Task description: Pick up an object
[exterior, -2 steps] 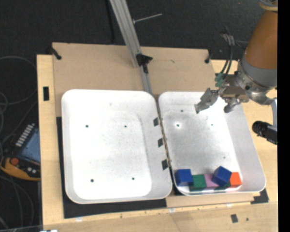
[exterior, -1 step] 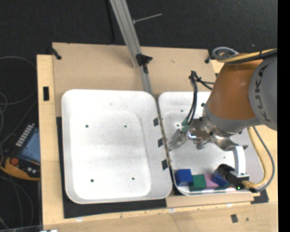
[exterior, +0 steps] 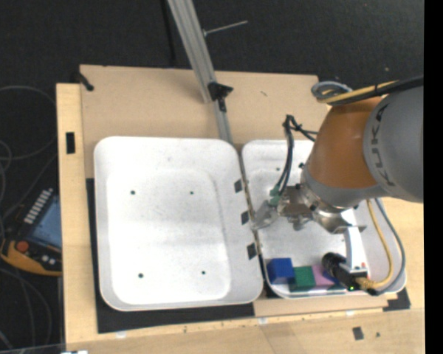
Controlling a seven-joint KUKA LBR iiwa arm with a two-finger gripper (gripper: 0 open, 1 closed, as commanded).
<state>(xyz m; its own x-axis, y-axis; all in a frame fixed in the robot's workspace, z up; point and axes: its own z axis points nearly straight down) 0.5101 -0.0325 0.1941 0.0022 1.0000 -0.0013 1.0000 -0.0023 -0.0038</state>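
My gripper hangs low over the left part of the right bin, close to the wall it shares with the left bin. The grey arm with its orange band covers much of the right bin. Along the near wall of that bin lie a blue block, a green block and a pink piece, side by side. They sit below and to the right of the gripper, apart from it. Nothing shows between the fingers.
The left bin is a wide white tray on the tan bench. A slanted metal rail runs from the top down to the bins' shared corner. Cables and a hand-held controller lie off the bench at left.
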